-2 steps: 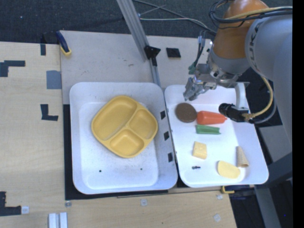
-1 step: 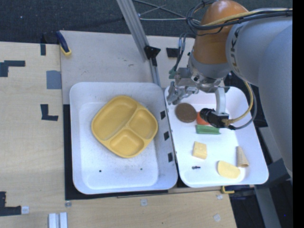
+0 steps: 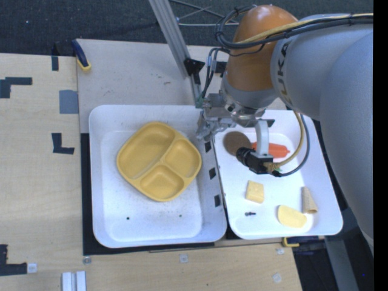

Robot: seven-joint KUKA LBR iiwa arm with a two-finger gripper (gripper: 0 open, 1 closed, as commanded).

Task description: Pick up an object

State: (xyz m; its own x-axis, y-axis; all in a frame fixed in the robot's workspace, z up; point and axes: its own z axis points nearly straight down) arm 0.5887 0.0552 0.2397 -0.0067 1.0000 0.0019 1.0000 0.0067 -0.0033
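Jaws' state unclear; gripper [image 3: 209,128] over bin divider; orange carrot [image 3: 276,150] nearby, long axis left-right.

Even, bright overhead light; white bins [image 3: 103,217] near overexposed, detail washed out. Soft shadows only. Specular sheen on orange band [image 3: 260,47]. Grey arm [image 3: 339,77] at right slightly soft; overall mild blur, low resolution.

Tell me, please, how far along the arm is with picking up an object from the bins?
Done: the arm has reached over the right white bin. In hand: the gripper sits near the divider, by the brown round piece and orange piece; nothing shows between its fingers. Left: grasping and lifting. The pale yellow cube, yellow wedge, tan cone and the yellow divided plate lie untouched.
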